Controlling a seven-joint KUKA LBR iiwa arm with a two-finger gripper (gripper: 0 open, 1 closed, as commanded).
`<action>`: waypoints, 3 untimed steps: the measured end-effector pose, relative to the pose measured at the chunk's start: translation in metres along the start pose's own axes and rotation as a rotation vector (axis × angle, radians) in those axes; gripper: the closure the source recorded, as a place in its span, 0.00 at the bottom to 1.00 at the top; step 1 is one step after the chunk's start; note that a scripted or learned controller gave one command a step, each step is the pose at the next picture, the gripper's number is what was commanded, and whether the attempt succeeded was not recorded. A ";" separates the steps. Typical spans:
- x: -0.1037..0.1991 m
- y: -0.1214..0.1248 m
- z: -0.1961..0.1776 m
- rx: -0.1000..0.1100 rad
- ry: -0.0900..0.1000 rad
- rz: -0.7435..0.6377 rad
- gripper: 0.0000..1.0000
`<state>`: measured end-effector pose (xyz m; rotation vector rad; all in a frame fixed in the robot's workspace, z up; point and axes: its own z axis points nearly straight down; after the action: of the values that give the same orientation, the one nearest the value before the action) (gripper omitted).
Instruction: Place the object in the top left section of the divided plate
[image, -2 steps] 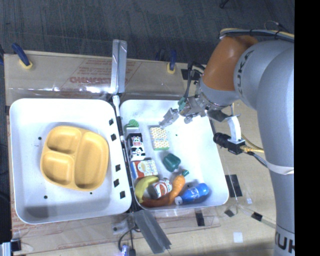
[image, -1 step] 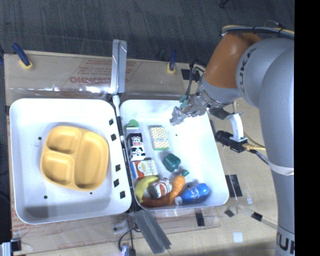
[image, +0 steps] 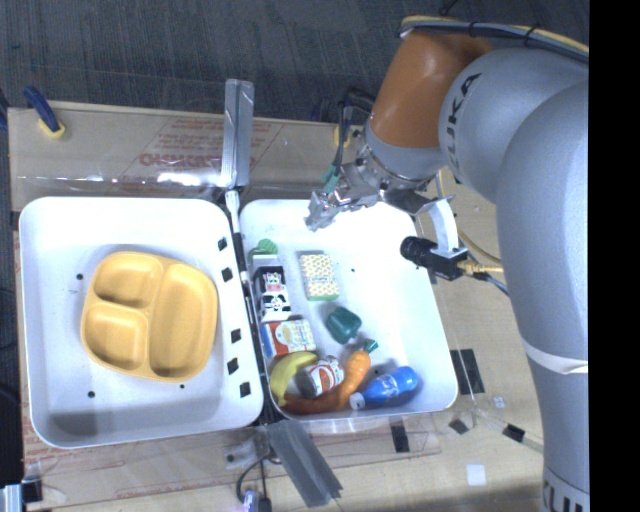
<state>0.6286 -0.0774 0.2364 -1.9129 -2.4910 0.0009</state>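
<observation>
Hanging over the far edge of the right bin (image: 425, 300), the gripper (image: 325, 207) sits above bare white floor — whether it is released or clenched cannot be told from this angle, and nothing shows in its grasp. Left bin (image: 40, 330): yellow divided plate (image: 150, 313), all sections bare. Right bin holds the loose items — a dotted card (image: 319, 275), teal block (image: 343, 323), small cartons (image: 273, 292) along the divider, then banana (image: 288, 370), carrot (image: 353, 374), can (image: 324, 377) and blue bottle (image: 390, 386) heaped at the near wall.
</observation>
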 end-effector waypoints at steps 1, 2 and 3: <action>0.092 -0.003 0.045 0.002 0.000 -0.187 1.00; 0.201 -0.061 0.057 0.005 0.000 0.052 1.00; 0.201 -0.104 -0.040 0.001 0.000 0.055 1.00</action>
<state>0.4765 0.0903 0.2763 -1.9801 -2.4374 0.0024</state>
